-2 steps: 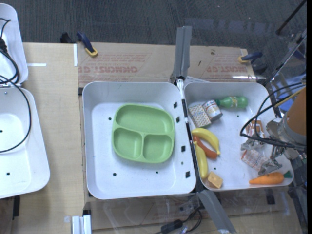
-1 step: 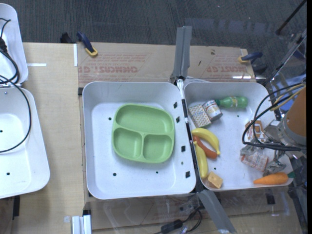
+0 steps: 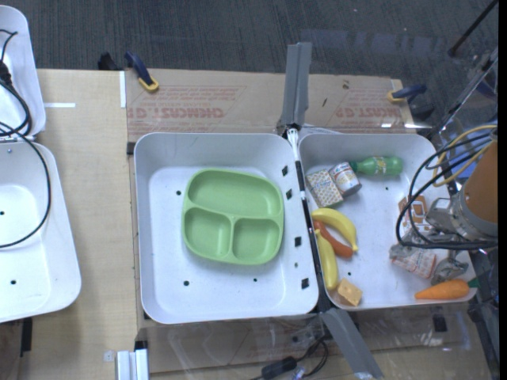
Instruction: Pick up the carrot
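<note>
Plainly, largest thing first.

Bench: it carries two shallow white bins pushed together, so their inner walls meet along one seam and the arm can reach both from the right.

Left bin: it holds just a green divided plate, set near its middle, well apart from the food; my guess is that it serves as a drop-off place.

Right bin: all the loose items sit here, crowded toward its left wall and its near right corner.

Arm: it comes in over the right bin's right wall, its orange band above that wall, with cables looping beside it.

Gripper: it hangs low by the right wall, over a crumpled packet. I cannot tell how its tool end is set; nothing is seen gripped in it.

Banana: it lies along the left wall, bent over a red-orange sausage-like piece, with a yellow wedge just beyond its near end.

Green bottle: it lies on its side by the far wall, next to a small can and a patterned pouch.

Carrot: it lies flat in the near right corner of the right bin, thick end toward the right wall, just beside the packet. It is not yet lifted. I judge the packet's closeness the main hazard, since a descent there could catch wrapper instead.
</note>
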You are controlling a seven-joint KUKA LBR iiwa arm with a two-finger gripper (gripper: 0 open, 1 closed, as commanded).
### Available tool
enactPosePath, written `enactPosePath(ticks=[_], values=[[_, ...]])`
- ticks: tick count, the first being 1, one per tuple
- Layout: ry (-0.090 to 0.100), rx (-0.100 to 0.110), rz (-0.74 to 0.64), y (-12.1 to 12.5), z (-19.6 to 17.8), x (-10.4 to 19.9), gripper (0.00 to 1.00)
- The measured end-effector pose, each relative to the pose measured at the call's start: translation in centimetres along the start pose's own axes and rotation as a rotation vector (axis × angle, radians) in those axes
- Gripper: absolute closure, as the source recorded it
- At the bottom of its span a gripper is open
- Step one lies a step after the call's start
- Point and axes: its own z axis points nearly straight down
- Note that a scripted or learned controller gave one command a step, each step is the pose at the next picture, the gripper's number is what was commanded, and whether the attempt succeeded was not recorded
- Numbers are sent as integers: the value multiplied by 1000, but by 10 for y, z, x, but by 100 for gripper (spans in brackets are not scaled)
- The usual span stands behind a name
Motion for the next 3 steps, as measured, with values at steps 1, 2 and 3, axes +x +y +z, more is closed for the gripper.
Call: enactPosePath(ticks=[1, 2, 3], values=[[1, -14, -480, 7, 3, 6, 0], [-2, -14, -476, 7, -5, 4, 100], [-3, -14, -476, 7, -5, 4, 0]])
